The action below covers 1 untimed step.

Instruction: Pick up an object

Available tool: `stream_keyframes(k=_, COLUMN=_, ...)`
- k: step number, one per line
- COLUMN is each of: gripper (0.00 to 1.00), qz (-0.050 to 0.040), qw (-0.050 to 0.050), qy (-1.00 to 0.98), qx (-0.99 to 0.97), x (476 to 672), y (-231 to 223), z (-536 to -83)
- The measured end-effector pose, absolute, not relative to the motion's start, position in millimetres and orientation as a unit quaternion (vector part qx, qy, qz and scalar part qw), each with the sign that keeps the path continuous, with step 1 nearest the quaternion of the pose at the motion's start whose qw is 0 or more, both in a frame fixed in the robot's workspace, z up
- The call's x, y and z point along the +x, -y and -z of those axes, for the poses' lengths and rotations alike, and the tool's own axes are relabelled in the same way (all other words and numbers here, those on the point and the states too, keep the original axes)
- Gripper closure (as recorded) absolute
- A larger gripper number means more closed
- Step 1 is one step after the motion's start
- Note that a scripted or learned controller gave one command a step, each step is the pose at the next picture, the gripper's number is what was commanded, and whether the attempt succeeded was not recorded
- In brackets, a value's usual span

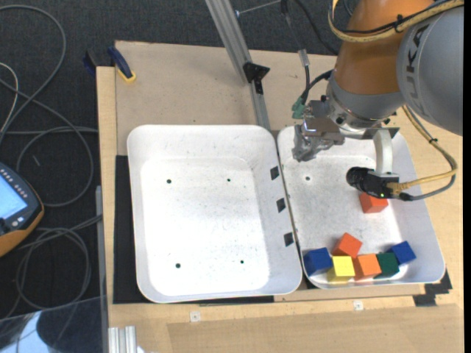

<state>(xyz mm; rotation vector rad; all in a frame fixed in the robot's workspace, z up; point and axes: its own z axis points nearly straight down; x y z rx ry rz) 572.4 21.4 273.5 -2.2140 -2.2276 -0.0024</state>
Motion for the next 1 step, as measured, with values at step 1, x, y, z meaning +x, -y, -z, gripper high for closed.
stream_keyframes(k=1, gripper=1.00, qz=-0.0007, qw=0.002, qy=0.709, qx=-0.705, x=583.2, y=-72.5, z=-247.8)
